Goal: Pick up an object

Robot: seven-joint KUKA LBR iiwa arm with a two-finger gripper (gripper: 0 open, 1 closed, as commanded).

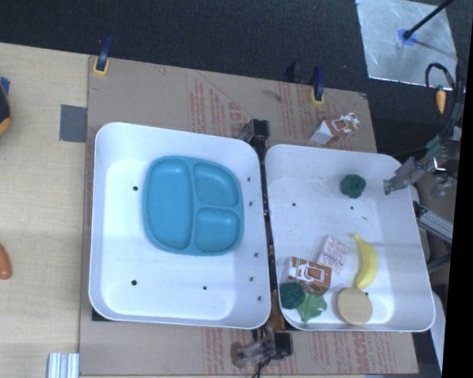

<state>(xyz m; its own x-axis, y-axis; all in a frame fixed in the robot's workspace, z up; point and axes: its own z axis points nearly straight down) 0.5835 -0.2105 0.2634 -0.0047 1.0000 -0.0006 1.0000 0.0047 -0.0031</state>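
Faded red printing is seen on the brown cardboard sheet (187, 97) that lies under the two bins, but no word of it can be read. Brown and white markings are seen on the small packets (310, 272) in the right bin (397, 231); they are too small to be read. No number or brand can be made out.

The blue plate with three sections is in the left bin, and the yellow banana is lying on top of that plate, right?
Not quite. The blue plate is in the left bin, but the banana is not on it. The camera view shows the banana lying in the right bin, near its lower right corner, just above a round tan cookie.
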